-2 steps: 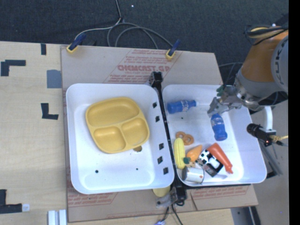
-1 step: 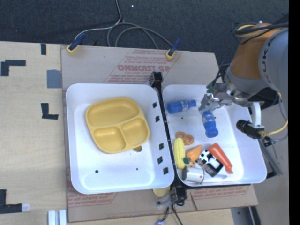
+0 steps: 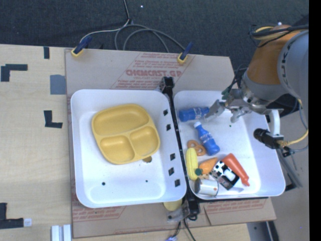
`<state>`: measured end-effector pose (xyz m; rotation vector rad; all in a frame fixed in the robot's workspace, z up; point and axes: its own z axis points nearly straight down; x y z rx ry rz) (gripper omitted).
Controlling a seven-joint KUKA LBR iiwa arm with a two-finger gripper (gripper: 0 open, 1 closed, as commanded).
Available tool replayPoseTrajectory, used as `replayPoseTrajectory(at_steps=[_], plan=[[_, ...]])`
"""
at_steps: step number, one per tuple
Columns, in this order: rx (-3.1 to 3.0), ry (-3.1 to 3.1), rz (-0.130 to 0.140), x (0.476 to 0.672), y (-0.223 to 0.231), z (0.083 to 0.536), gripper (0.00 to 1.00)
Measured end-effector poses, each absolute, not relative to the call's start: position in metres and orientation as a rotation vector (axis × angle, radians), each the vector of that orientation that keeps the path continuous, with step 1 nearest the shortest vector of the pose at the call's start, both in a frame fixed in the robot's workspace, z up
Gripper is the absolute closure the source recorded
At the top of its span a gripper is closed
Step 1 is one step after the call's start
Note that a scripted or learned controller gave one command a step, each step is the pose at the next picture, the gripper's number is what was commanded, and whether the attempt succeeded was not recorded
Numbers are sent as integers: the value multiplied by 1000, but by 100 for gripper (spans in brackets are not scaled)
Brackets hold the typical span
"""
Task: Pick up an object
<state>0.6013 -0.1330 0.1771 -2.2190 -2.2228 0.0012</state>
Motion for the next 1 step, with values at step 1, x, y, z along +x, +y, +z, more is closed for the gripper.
replayPoseTrajectory(at_steps=[1], plan=[[-2222, -2228, 1, 583, -93, 82, 0]])
